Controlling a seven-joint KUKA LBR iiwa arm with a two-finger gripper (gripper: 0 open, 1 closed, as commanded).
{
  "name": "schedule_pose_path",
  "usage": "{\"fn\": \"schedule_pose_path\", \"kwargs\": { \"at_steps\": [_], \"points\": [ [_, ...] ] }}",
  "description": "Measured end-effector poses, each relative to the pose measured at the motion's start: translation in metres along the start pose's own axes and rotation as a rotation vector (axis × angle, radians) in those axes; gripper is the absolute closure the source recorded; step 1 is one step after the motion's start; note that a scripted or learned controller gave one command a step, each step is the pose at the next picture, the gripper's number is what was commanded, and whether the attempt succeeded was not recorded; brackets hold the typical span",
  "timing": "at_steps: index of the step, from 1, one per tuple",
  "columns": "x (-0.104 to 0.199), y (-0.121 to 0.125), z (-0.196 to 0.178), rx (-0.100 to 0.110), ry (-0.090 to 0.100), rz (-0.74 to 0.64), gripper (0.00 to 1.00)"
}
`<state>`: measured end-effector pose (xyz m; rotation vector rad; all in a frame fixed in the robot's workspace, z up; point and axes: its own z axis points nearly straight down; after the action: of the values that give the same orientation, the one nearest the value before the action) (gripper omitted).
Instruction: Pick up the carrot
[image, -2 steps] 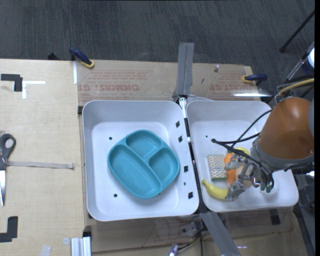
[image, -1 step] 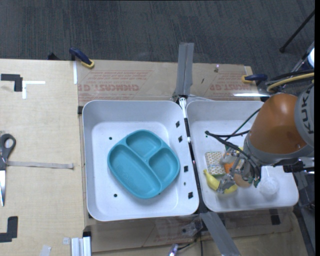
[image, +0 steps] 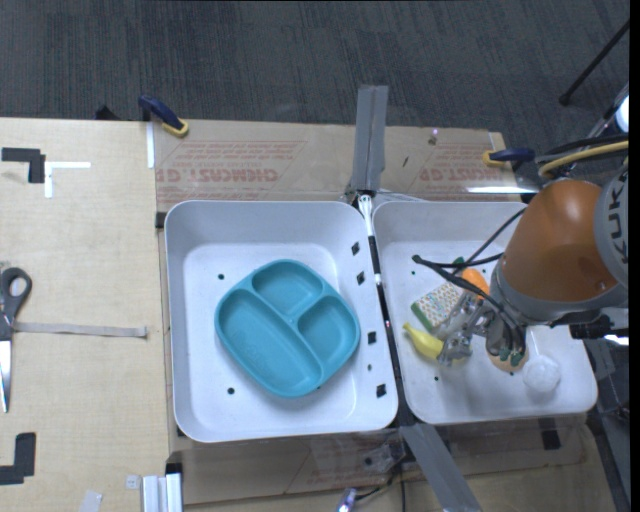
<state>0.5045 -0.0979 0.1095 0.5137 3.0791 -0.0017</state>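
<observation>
I see the carrot (image: 474, 281) in the right bin (image: 400, 300), mostly hidden under my arm, lying just up-right of the gripper (image: 462, 340). I cannot tell its long axis or how the gripper stands.

I see the carrot (image: 474, 281) in the right bin (image: 420, 400). It is orange and mostly hidden under the arm; its visible end lies just beside a patterned packet (image: 438, 302).

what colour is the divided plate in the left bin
Teal blue; the divided plate shows plainly in the camera view.
</observation>
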Motion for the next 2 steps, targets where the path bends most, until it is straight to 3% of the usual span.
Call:
{"fn": "schedule_pose_path", "kwargs": {
  "at_steps": [1,2],
  "points": [
    [-0.058,-0.023,-0.171,0.002,0.016,0.035,1.00],
    [-0.029,-0.034,-0.199,-0.001,0.014,-0.320,1.00]
  ]
}}
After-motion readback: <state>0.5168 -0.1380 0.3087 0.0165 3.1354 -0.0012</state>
